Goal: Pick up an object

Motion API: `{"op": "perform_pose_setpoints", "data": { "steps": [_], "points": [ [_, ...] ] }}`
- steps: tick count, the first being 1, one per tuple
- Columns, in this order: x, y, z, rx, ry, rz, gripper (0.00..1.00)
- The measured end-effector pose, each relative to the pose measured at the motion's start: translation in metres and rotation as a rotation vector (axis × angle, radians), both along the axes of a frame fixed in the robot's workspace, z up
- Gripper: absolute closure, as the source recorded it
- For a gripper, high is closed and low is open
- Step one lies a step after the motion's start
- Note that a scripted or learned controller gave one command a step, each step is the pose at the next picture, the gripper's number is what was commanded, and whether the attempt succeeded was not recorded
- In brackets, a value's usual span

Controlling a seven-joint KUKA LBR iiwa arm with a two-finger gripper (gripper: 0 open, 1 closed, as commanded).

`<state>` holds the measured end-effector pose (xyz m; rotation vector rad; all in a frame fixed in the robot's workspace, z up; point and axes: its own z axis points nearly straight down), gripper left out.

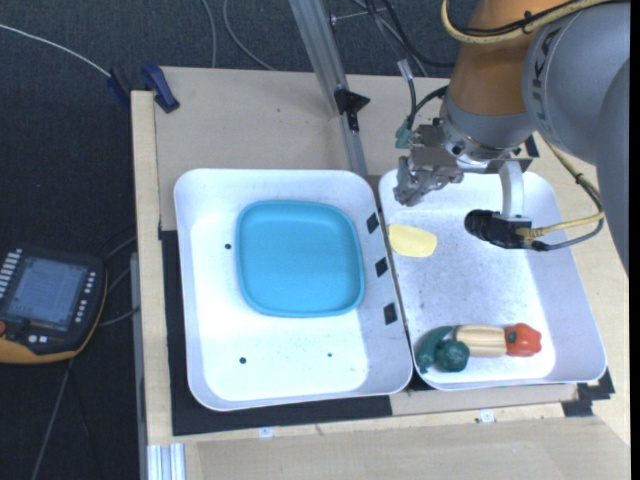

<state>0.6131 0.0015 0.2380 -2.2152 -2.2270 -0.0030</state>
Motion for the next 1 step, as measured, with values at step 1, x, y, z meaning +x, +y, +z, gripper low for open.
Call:
{"op": "perform_pose_setpoints", "data": {
  "steps": [1],
  "points": [
    [0.0132, 0.0591, 0.0059, 0.0, 0.0, 0.0, 1.0]
  ]
}}
